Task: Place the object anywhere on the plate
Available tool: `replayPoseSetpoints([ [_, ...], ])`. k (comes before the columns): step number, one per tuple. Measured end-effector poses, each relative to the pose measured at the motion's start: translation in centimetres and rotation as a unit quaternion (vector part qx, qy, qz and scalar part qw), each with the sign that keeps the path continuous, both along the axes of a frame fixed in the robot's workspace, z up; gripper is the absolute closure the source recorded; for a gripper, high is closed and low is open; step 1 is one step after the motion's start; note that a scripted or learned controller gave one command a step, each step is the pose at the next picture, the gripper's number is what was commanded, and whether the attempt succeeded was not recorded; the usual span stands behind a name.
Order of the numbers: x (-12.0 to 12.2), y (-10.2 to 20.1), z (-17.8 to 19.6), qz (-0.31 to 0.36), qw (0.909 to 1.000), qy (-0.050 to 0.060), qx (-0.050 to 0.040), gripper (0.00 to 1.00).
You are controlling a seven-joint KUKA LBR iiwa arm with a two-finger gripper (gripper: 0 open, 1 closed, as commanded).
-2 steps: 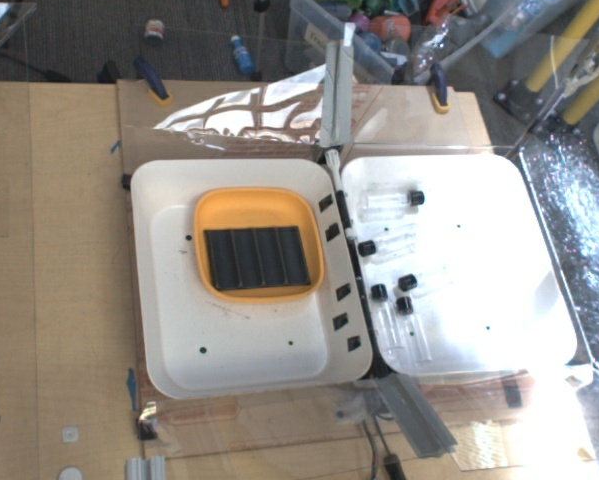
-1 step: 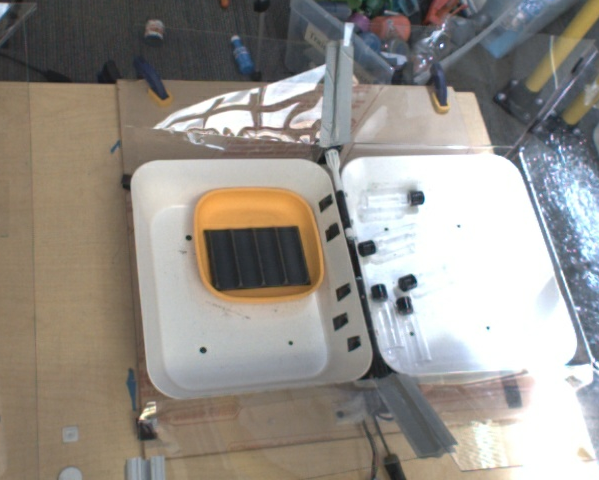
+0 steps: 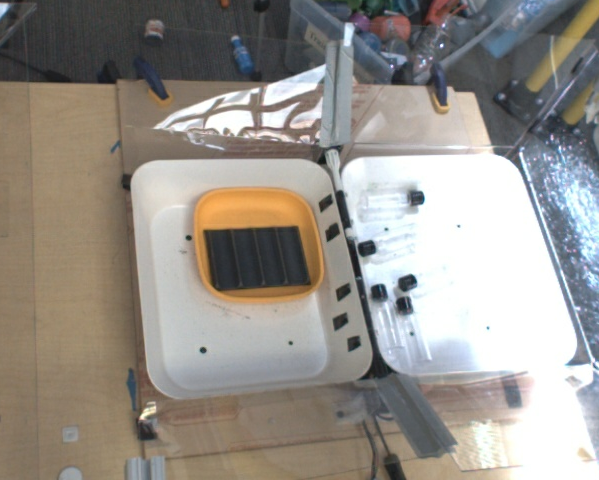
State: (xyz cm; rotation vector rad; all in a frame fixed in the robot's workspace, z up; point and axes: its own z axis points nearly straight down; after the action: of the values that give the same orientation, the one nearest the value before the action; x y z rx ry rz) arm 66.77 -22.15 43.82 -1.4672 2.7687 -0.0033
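Black ridged object [image 3: 256, 257] on orange plate [image 3: 214, 211]

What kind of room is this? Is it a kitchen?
Probably not a kitchen; more likely a robot lab. Two white bins sit on a bench, an orange plate lies in one, and a tub of mixed toys stands on the floor.

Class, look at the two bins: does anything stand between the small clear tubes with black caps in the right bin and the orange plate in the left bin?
Yes. The raised divider where the two bins meet lies between the tubes and the orange plate. A black ridged block already covers much of the plate.
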Motion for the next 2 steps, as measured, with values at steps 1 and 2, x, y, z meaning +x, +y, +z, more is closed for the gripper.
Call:
replayPoseSetpoints([
  [1, 0.02, 0.01, -0.01, 0.132, 0.9912, -0.001, -0.0011, 1.0],
  [2, 0.03, 0.03, -0.05, 0.315, 0.9491, -0.002, -0.0025, 1.0],
])
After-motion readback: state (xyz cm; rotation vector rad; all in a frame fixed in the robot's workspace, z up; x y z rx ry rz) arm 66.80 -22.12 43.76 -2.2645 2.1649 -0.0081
